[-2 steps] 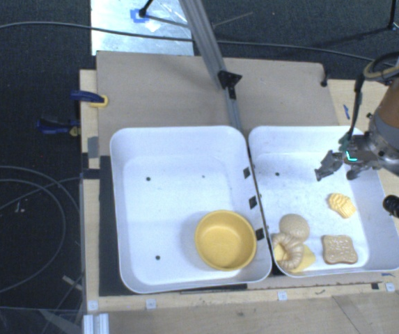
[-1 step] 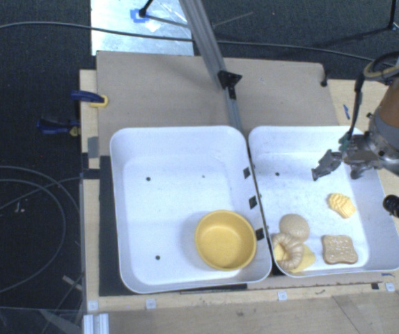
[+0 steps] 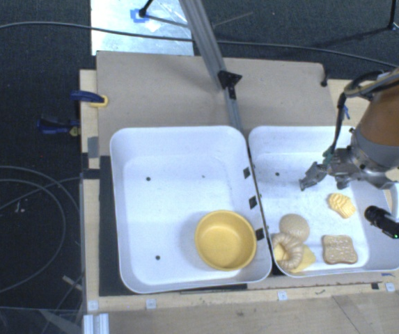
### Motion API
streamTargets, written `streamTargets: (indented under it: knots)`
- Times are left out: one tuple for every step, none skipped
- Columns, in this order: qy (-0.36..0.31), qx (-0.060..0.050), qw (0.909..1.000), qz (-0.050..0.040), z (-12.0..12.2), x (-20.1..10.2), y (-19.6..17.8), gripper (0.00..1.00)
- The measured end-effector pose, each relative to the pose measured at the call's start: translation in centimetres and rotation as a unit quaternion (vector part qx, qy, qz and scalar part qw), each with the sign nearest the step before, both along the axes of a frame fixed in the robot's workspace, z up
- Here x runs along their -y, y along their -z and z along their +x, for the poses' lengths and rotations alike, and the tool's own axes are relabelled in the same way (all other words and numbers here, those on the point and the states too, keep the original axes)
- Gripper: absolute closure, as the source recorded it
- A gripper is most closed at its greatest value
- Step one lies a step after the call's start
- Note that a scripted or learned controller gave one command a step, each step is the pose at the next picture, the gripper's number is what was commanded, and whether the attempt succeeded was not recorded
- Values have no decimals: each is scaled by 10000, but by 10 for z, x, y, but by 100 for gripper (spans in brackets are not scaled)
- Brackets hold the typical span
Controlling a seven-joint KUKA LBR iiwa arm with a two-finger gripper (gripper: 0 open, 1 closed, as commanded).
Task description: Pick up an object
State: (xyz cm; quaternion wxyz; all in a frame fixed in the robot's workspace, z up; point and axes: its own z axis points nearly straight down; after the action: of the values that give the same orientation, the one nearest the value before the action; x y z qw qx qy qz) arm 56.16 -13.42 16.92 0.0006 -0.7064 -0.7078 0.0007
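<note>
My gripper [image 3: 326, 179] hangs over the middle of the right bin [image 3: 283, 145], open, with bare bin floor showing between its two dark fingers. Just below and to its right lies a small yellow ridged pastry [image 3: 341, 204]. A square tan waffle cracker [image 3: 339, 249] rests near the bin's front right corner. A beige round bun [image 3: 294, 225] sits at the front left of this bin, touching a curled pale croissant [image 3: 291, 254] with a yellow piece under it. A yellow bowl [image 3: 225, 239] stands in the left bin [image 3: 157, 152] at its front right.
The arm's grey and orange wrist [image 3: 390, 120] leans in over the right bin's far right side. A slanted metal pole [image 3: 209, 44] crosses the bench behind the bins. A blue and yellow clamp [image 3: 88, 98] grips the bench's left edge.
</note>
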Motion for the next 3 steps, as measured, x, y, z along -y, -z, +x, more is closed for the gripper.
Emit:
streamTargets:
  knots:
    - [7, -2, 10000, 2, -5, 2, 43, 0]
    - [9, 1, 10000, 2, -5, 2, 80, 0]
    - [14, 27, 10000, -5, -3, 2, 68, 100]
